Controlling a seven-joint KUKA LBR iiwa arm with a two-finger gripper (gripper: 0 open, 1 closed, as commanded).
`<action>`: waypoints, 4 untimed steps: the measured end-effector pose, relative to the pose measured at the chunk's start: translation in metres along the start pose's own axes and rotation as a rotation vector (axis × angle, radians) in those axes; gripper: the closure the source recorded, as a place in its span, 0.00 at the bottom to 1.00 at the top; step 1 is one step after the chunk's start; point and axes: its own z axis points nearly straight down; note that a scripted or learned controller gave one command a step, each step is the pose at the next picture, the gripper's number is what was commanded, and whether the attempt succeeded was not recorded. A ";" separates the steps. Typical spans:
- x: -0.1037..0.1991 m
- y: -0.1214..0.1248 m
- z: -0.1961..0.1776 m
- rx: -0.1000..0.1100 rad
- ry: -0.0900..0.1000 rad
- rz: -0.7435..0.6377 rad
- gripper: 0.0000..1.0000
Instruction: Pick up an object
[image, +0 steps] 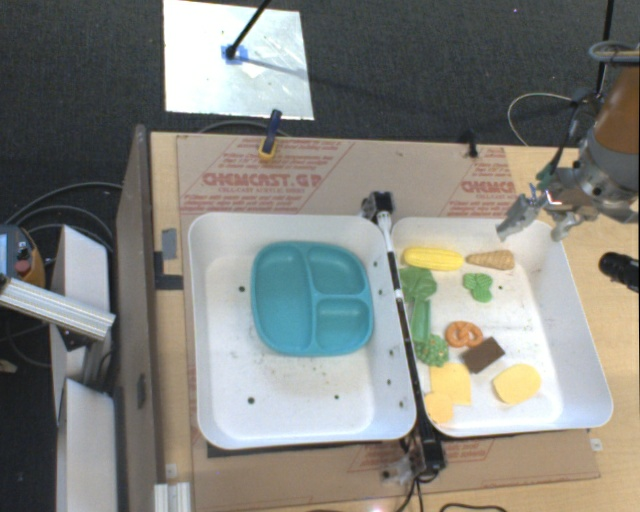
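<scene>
My gripper hangs over the far right corner of the right bin, open, with nothing between its two fingers. Just below and left of it lies a tan cone, beside a yellow corn cob. Further down the bin lie a small green piece, a long green vegetable, an orange pretzel, a brown square, a yellow cheese slice and a round yellow piece.
The left bin holds a teal divided plate. A black bar runs along the seam between the bins. Cardboard lines the bench behind them, and a black part sticks in at the right.
</scene>
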 end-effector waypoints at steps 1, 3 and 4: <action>-0.006 0.003 0.102 0.009 0.002 0.003 0.00; 0.000 0.028 0.171 0.012 0.004 -0.002 0.00; -0.010 -0.004 0.173 0.003 0.000 0.003 0.00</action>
